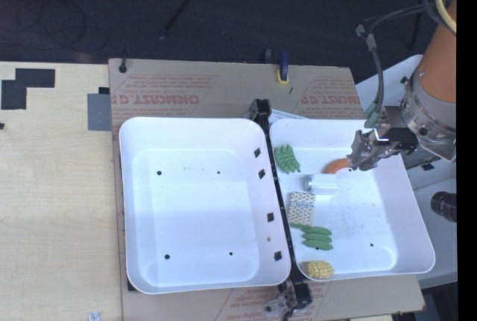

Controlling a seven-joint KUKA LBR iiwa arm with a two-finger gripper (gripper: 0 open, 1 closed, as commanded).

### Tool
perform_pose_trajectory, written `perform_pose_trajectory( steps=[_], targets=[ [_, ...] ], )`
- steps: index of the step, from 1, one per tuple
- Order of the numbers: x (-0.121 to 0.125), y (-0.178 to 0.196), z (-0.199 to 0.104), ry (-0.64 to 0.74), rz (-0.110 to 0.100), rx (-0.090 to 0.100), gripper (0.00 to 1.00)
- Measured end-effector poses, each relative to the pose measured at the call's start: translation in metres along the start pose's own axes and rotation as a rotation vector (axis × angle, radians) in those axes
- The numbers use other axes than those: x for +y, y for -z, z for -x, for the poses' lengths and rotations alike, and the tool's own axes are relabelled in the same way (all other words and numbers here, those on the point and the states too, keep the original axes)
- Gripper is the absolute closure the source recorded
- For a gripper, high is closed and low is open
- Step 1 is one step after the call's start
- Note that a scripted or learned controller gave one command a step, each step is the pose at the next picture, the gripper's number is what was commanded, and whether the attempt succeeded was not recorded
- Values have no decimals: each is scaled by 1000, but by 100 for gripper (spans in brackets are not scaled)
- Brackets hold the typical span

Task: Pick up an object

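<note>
My gripper (363,155) hangs over the far part of the right bin (387,237), right above an orange carrot-like piece (337,165) that pokes out to its left. Whether it touches that piece I cannot tell. A small white block (320,182) lies just in front of the orange piece. Near the divider lie a green leafy toy (286,159), a patterned pale card (301,208), green pea pods (316,236) and a yellow corn cob (319,269).
The left bin (141,163) stands beside the right one, with a black divider strip (270,193) between them. Both rest on a cardboard sheet (194,89). A blue-and-yellow clamp (282,68) sits at the cardboard's far edge.
</note>
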State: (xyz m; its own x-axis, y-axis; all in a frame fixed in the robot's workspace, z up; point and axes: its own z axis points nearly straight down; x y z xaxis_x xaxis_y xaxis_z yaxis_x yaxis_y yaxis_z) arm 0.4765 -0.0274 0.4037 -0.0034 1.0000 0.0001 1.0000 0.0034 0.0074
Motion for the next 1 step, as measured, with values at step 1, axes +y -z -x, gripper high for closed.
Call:
perform_pose_trajectory(
  steps=[1],
  targets=[
    [35, -126, 7, -4, -20, -1, 100]
  ],
)
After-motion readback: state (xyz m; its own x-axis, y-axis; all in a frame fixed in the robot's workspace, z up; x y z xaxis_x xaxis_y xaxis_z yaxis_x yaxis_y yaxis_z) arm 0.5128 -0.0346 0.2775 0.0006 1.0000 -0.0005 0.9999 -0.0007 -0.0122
